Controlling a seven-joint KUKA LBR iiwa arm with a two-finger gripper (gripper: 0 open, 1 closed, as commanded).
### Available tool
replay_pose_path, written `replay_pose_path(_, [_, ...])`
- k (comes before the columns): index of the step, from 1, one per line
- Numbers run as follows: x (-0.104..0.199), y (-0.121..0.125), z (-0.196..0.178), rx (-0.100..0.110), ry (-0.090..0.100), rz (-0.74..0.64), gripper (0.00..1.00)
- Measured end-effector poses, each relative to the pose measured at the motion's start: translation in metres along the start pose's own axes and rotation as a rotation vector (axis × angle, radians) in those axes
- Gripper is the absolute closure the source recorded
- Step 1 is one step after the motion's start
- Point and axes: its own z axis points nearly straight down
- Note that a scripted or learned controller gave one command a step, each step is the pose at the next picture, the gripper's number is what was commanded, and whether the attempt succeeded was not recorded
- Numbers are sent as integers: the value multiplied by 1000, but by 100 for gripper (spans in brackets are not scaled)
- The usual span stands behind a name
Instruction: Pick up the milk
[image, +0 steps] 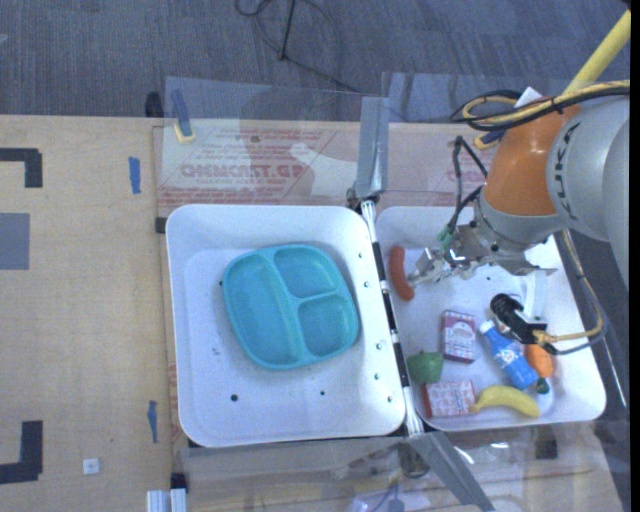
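Milk (459, 336): small red carton, flat in right bin (585, 395), mid-floor, untouched. Gripper (432, 267): above bin's upper left, apart from milk; whether spread or closed cannot be told. Sausage (400, 273) just left of gripper. Second carton (450, 398), banana (510, 400), bottle (508, 360) lie nearer. Left bin (190, 400): blue plate (290, 305).
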Motion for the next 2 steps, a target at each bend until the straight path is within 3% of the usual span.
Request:
replay_pose_path(1, [-23, 24, 28, 37, 18, -120, 0])
replay_pose_path(2, [-26, 36, 28, 69, 27, -109, 0])
